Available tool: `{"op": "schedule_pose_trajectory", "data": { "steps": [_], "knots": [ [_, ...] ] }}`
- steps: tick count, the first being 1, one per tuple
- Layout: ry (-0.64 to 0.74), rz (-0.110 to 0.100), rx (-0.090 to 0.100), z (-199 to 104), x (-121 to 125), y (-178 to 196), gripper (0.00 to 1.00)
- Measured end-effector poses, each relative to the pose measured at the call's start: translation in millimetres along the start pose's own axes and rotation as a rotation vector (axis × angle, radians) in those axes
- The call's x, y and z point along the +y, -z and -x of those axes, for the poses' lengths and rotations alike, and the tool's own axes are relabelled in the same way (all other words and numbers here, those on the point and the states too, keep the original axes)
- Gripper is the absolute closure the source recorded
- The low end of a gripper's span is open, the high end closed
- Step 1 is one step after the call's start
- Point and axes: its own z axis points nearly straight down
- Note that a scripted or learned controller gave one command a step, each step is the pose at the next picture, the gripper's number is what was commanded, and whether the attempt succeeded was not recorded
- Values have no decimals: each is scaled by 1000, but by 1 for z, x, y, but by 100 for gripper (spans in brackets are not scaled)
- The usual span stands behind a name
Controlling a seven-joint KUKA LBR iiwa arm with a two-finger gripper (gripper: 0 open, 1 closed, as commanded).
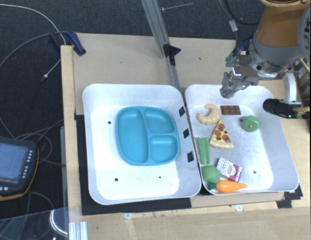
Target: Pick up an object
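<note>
My gripper (229,91) hangs over the far edge of the right bin (280,149), a little above a croissant (209,114) and a brown chocolate bar (230,110). Nothing shows between its fingers. Further into the bin lie a pizza slice (221,136), a green apple (250,124), a green stick (203,151), a pink packet (229,169), a green round fruit (211,174) and a carrot (231,186).
The left bin (97,149) holds a blue divided plate (146,135). A metal pole (156,21) rises between the bins at the back. Cables and a tablet (12,166) lie off the bench to the left.
</note>
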Motion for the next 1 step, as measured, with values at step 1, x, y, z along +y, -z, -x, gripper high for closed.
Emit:
{"op": "schedule_pose_trajectory", "data": {
  "steps": [1],
  "knots": [
    [2,-2,1,-54,13,-22,100]
  ]
}}
